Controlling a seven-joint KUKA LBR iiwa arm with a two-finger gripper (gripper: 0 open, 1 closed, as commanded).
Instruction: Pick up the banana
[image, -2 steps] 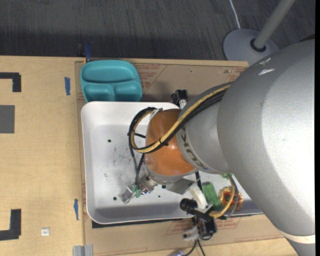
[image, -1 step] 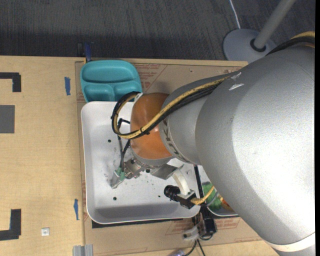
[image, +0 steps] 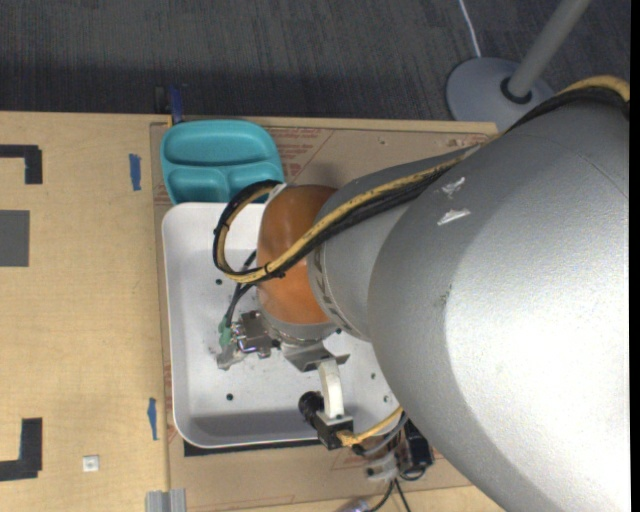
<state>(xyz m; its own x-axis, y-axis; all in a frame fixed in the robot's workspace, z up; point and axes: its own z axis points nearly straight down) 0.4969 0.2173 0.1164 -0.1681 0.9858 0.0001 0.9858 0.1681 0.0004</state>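
Observation:
My grey arm with its orange band reaches in from the right and hangs low over the white bin. It covers most of the bin's middle and right side. The gripper pokes out under the wrist at the left, close above the bin floor, seen from above as a small metal part with a green piece. The arm hides whatever lies beneath it.
A teal compartment tray lies just beyond the bin's far edge. Bare white floor of the bin shows along its left and front sides. Brown cardboard bench with blue tape marks spreads out to the left.

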